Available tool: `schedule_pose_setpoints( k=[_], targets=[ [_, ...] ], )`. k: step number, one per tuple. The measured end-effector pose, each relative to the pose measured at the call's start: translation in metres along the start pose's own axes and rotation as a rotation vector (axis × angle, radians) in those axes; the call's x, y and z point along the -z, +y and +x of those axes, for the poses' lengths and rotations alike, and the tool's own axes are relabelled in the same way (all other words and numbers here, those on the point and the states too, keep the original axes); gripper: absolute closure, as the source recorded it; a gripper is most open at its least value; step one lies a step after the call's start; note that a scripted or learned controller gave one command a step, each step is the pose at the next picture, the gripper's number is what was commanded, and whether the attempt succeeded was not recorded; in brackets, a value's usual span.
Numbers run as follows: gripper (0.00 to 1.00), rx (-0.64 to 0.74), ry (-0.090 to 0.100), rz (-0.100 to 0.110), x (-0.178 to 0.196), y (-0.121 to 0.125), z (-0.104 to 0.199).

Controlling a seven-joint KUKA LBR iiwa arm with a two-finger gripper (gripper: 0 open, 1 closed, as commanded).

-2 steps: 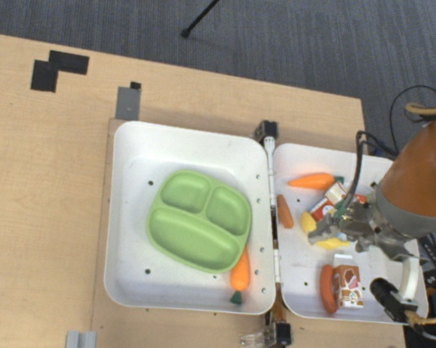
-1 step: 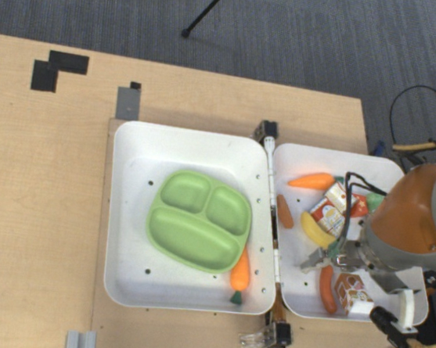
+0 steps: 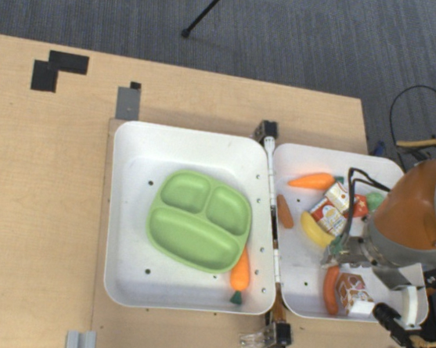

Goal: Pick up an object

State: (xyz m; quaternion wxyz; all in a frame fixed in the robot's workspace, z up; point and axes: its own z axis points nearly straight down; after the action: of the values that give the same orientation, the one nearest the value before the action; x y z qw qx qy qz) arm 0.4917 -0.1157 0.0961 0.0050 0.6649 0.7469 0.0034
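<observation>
While the arm reaches in from the right, I see its orange-banded wrist hanging low over the right bin (image 3: 290, 292), with the gripper (image 3: 340, 253) down among the clutter there. Whether the fingers are spread or closed I cannot tell, since the wrist body covers them from this slanted overhead angle, and I see nothing plainly pinched.

The candidates for the pick are packed tightly in that bin: a banana (image 3: 315, 229) touching a small carton (image 3: 332, 209), an orange carrot (image 3: 312, 181) near the far wall, a sausage (image 3: 284, 211) by the dividing rim, and a red packaged item (image 3: 348, 292) at the near edge. The gripper sits between the banana and that red package, so I judge one of these is the target (I'd guess the banana, being nearest).

In the left bin (image 3: 120, 197) a green divided plate (image 3: 199, 220) lies flat, a second carrot (image 3: 240, 273) resting against its near corner. Both bins sit side by side on the tabletop (image 3: 32, 209). Crowding is the risk: neighbours could be nudged or caught together.
</observation>
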Motion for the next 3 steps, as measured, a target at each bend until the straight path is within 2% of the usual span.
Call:
schedule_pose_setpoints(
  k=[1,2,3],
  targets=[
    [1.00,-0.154,0.003,0.011,0.087,0.014,0.070],
    [1.00,0.385,0.006,0.008,-0.010,0.000,0.027],
    [1.00,0.772,0.006,0.007,0.088,0.006,0.076]
  ],
)
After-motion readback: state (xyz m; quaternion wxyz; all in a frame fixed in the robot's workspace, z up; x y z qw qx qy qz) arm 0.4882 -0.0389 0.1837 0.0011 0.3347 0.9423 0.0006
